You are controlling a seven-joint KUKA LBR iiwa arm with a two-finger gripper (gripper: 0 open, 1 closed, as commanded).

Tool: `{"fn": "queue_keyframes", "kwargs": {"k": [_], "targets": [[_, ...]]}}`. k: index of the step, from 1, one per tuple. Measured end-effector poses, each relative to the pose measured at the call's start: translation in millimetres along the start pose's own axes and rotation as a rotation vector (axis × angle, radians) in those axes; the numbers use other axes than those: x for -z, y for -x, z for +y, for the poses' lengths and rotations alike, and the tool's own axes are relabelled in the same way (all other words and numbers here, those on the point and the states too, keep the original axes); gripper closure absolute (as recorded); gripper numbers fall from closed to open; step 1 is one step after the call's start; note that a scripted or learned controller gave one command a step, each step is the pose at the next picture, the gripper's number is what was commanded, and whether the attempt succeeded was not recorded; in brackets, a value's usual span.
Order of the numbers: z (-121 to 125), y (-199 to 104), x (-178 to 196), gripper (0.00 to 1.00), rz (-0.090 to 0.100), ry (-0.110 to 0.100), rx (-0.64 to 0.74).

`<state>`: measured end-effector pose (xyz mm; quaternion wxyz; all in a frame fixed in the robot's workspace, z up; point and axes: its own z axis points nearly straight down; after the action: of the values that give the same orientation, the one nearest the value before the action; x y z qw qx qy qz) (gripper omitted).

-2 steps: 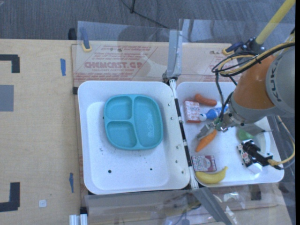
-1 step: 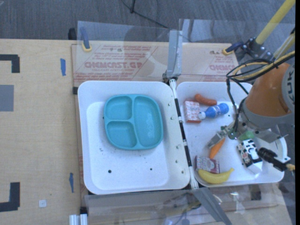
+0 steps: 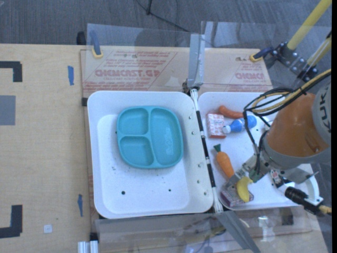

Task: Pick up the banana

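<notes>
Grasping the banana [image 3: 244, 189] well depends first on knowing exactly where it lies, so I take the carrot [image 3: 225, 164] as the landmark. The banana is a small yellow piece just below and to the right of the carrot, near the front rim of the right bin [image 3: 274, 200], and it seems to rest on a dark, shiny packet [image 3: 231, 195] that lies just below the carrot. The gripper [image 3: 250, 172] is to the right of the carrot and directly above the banana, very close to its upper end, maybe touching it. From this slanted view I cannot tell how far the tool is open, and I do not see the banana held in it, so I judge that the grasp is not yet made. For a good grasp, the tool should come down centred on the yellow body and close across its short width, not along its length. It should go low enough to take the banana but not the packet under it, because the packet can slide or come up together with it. The carrot is near on the left, so the approach should keep a little away from it. Above the carrot are a red-and-white packet [image 3: 216, 125] and a blue object [image 3: 241, 125], well apart from this work.
</notes>
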<state>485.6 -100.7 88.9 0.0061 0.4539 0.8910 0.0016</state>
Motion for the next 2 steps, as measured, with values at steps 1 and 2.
{"fn": "queue_keyframes", "kwargs": {"k": [1,2], "targets": [[-9.1,7.9,0.1,0.00,0.001,-0.001,0.254],[-8.1,11.4,11.4,1.00,-0.009,0.007,0.248]]}}
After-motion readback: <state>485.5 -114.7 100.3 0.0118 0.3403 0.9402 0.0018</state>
